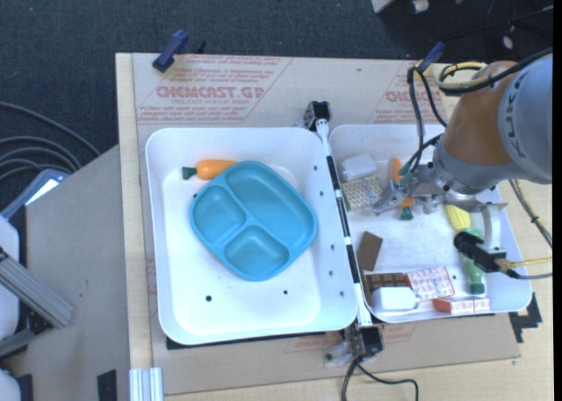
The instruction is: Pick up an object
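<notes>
1. Nearest the camera, along the right bin's [518, 298] front edge: a white block [395, 299], a red-printed card [432, 283] and a red-and-white strip [461, 305].
2. Brown card [369, 250] lies by the divider; a checked packet [361, 189] and a white piece [358, 167] sit further back.
3. Hand [397, 200] is low in the right bin, beside the checked packet; whether it is apart or together cannot be told.
4. Yellow item [458, 216] and green marker [475, 278] lie under the arm [492, 136].
5. Left bin [176, 303] holds a blue divided plate [254, 219], with a carrot [211, 168] touching its rear edge.
6. Both bins rest on the bench [219, 88].
</notes>
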Available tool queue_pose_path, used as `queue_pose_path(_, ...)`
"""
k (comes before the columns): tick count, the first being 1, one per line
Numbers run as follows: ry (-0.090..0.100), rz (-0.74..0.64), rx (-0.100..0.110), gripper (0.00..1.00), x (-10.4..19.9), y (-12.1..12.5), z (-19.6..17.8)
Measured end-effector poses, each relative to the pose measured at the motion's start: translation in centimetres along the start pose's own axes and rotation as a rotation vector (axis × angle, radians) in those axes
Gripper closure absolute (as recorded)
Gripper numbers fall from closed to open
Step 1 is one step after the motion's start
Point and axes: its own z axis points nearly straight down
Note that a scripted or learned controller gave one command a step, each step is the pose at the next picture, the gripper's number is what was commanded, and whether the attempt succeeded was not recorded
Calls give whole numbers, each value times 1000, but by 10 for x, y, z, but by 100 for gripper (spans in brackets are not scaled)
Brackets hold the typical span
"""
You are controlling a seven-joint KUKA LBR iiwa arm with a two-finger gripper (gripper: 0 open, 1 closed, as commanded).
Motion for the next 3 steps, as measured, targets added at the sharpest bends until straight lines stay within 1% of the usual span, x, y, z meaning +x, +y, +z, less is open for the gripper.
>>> queue_pose_path(1, 0, -1, 2, 0, -5, 51, 10)
queue_pose_path(2, 0, -1, 0, 100, -4, 52, 0)
queue_pose_path(3, 1, -1, 1, 100, 85, 19, -90)
